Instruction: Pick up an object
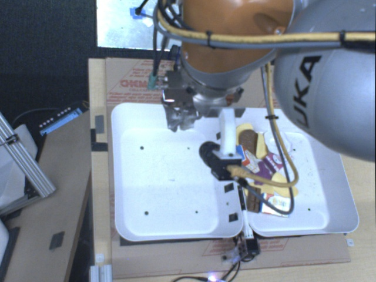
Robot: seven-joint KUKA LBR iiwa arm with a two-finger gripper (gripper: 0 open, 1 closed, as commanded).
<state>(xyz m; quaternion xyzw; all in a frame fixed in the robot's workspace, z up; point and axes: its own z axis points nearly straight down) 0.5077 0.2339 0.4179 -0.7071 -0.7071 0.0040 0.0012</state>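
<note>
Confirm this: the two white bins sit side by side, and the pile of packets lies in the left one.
Wrong in one respect. The pile of packets lies in the right bin, not the left bin, as the camera view shows. The bins do sit side by side.

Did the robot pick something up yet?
Not yet, it seems. Done: nothing I can see. In hand: the gripper hangs over the far part of the left bin, and I see nothing held in it. The pile of packets lies in the right bin. Left: move over to the pile, grab one thing and lift it.
</note>
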